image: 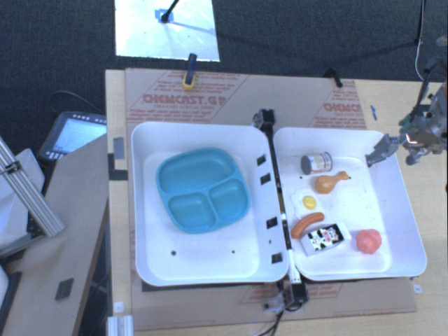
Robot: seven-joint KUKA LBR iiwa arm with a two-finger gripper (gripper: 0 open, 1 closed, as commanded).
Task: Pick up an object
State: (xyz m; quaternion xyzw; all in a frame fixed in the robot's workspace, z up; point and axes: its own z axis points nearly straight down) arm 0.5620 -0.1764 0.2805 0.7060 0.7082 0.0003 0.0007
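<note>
Fingers (383,150) of my gripper (395,149) stand spread apart with nothing between them, over the right bin's (413,219) far right rim. I see the small can (316,163) and the orange gourd-shaped toy (330,182) lying to their left, apart from them. The fried-egg toy (307,203), sausage (307,224), black-and-white carton (325,237) and pink lump (369,241) lie farther off, toward the near rim.

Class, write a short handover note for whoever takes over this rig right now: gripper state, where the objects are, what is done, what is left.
Gripper: at the right bin's far right corner, above its rim, holding nothing; whether it is open or shut is unclear.
Right bin holds: small can on its side, orange pear-shaped toy, fried egg toy, sausage, black-and-white carton, pink lump.
Left bin: blue divided tray.
Done: nothing picked yet.
Left: choose an object, descend, grasp, lift. The can and pear toy lie nearest the gripper.
</note>
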